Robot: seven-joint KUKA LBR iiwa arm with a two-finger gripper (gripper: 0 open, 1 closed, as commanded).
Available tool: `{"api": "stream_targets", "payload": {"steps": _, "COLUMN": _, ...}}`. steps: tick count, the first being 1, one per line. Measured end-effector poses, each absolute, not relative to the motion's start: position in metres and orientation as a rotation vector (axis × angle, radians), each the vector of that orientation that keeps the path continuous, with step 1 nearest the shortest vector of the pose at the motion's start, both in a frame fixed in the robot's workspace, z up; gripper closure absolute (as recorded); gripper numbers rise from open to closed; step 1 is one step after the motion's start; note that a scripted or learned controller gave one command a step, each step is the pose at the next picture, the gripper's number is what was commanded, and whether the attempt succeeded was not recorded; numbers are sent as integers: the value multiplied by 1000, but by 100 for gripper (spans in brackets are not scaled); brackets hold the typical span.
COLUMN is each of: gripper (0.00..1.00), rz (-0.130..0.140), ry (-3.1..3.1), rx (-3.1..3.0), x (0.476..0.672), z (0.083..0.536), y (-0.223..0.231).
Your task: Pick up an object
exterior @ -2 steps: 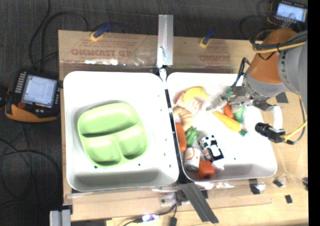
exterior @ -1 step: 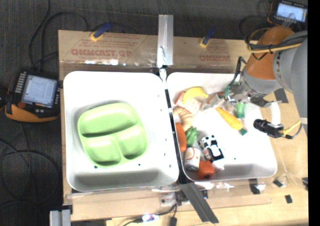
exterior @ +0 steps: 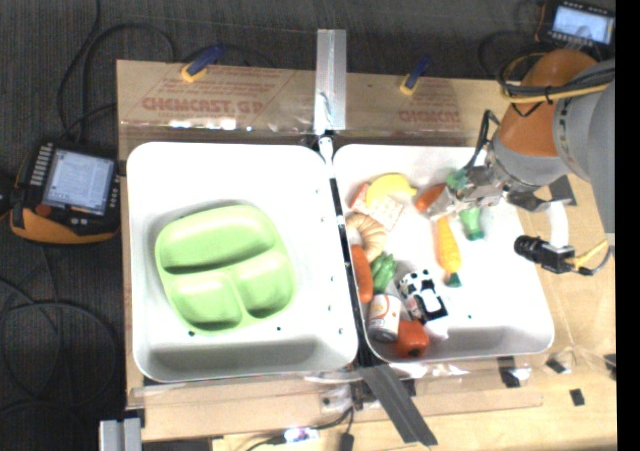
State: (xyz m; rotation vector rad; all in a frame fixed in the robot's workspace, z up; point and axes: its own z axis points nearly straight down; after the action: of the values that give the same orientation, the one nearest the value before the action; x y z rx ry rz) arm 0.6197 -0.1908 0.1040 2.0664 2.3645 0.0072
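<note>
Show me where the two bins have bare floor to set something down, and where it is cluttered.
Left bin: bare strips around the green divided tray, widest along the near wall. Right bin: bare floor at its right and near-right, beyond the corn cob. Crowded: the toy pile along the divider and under the gripper.

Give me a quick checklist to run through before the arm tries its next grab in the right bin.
1. Gripper is over the right bin: ok.
2. A target lies close by: ok, a green piece and a corn cob sit just under it.
3. Something already held: cannot tell, the wrist hides the contact.
4. Target stands free of neighbours: not ok for the pile along the divider, where the carrot, can and cow toy crowd together.
5. Left bin's green tray is out of the way: ok.
</note>
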Motion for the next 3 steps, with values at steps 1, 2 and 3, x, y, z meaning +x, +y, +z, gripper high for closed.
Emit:
{"api": "stream_targets", "payload": {"steps": 1, "gripper": 100, "rz": 1, "ry": 2420, "rx": 2003, "x": 640, "z": 120, "y": -180}}
{"api": "stream_targets", "payload": {"steps": 2, "gripper": 100, "rz": -1, "ry": 2371, "rx": 2061, "x": 611, "z": 210, "y": -131}}
{"api": "stream_targets", "payload": {"steps": 3, "gripper": 0, "rz": -2, "ry": 2371, "rx": 2062, "x": 611, "z": 210, "y": -131}}
